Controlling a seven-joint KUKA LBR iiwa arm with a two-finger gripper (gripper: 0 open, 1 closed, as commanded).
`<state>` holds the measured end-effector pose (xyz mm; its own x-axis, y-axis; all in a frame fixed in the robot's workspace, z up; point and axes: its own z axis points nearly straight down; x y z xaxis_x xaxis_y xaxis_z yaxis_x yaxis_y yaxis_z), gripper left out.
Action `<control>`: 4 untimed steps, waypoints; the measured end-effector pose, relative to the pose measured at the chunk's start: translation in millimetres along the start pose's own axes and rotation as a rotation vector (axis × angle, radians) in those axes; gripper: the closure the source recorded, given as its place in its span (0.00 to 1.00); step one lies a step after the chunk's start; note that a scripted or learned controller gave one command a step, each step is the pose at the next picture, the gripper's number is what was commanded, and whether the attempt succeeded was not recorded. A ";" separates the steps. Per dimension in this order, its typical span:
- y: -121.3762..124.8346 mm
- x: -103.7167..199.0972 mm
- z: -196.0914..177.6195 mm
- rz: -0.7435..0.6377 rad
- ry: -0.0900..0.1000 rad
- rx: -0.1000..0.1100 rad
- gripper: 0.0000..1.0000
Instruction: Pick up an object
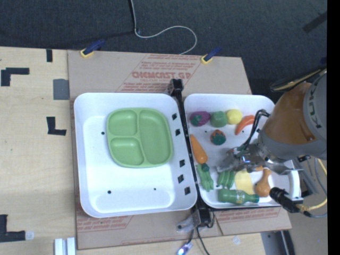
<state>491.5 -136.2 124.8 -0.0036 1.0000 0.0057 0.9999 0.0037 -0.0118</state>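
Green divided plate (140,137) sits alone in one bin; claw (245,155) grip cannot be told.

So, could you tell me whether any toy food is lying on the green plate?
No, the green plate lies bare in the left bin.

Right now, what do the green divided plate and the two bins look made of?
Green divided plate: apparently matte moulded plastic, uniform pale green with soft rounded compartment ridges. Left bin and right bin: probably glossy white plastic, with rounded corners and light sheen; painted metal can't be excluded.
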 end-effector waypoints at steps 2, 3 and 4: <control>21.3 65.6 -61.4 -0.003 -0.005 -0.013 1.00; 8.0 160.8 -58.0 -0.006 -0.003 -0.008 1.00; -10.1 127.7 -287.2 0.002 -0.005 -0.028 1.00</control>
<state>484.4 -10.2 412.8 -0.0014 1.0000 0.0004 0.9999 0.0014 0.0166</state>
